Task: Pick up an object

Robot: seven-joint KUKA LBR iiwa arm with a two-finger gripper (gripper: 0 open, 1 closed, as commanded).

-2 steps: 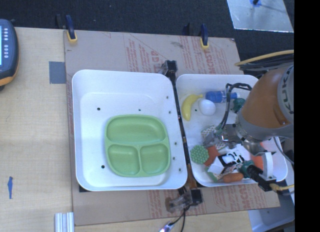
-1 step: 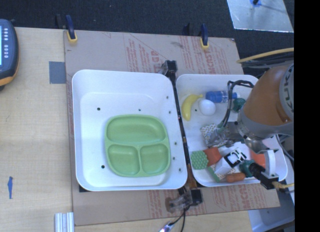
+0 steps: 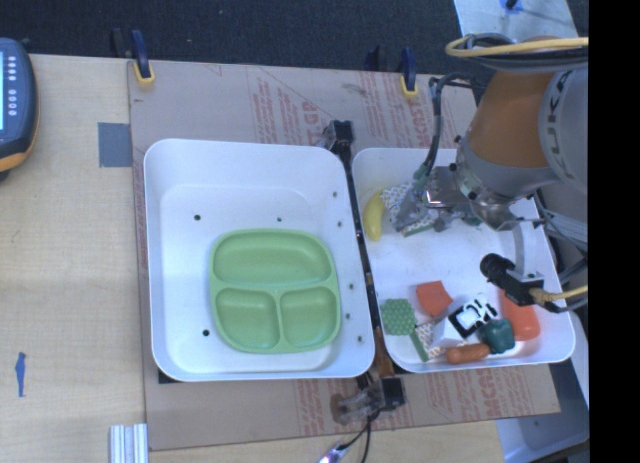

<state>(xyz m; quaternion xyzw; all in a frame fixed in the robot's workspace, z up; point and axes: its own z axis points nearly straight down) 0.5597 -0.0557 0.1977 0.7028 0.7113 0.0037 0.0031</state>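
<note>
The gripper (image 3: 418, 213) hangs low at the far-left corner of the right bin (image 3: 560, 351), beside a smooth yellow banana (image 3: 373, 218) on the left wall; a clean grasp likely needs centring over one item. Small blocky toys, orange, green and black-and-white, crowd the near edge; a moulded green tray (image 3: 273, 289) fills the left bin (image 3: 170, 251).

yellow banana (image 3: 373, 218), right bin's left edge
</note>
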